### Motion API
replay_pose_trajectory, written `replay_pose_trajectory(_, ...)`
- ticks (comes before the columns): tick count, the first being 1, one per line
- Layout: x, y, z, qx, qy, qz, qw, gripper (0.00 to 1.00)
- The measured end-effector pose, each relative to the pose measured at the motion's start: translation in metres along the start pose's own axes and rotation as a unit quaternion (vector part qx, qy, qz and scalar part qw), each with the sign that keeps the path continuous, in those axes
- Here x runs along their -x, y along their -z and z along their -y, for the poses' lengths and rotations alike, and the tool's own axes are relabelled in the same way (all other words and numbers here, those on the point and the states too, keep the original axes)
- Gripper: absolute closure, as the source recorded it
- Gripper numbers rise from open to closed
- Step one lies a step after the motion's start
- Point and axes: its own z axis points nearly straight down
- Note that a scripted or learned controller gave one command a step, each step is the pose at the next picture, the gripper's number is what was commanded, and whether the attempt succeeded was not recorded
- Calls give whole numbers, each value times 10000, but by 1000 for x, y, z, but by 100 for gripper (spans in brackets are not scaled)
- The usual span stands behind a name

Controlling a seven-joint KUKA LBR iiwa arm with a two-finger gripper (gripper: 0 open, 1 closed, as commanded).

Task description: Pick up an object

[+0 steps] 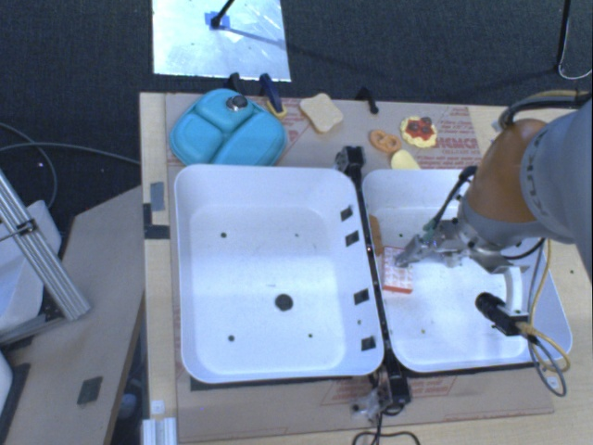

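At nine o'clock in the right bin [463,355], the gripper [405,256] hovers over a red-and-white packet [398,279]; grip unclear, nothing lifted yet.

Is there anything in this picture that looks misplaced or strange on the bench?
Yes. Several toy foods lie outside the bins, on the board behind them: a toast slice, a pretzel, a small pizza and a yellow piece. A blue divided plate lies there too. The gripper is over a small red-and-white packet in the right bin.
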Motion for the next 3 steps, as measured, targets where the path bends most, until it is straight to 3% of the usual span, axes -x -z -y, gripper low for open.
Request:
replay_pose_trajectory(1, 37, 0, 3, 0, -26, -6, 10000, 0)
replay_pose_trajectory(2, 98, 0, -5, -7, -31, -4, 10000, 0)
replay_pose_trajectory(3, 96, 31, 13, -45, -28, -11, 10000, 0)
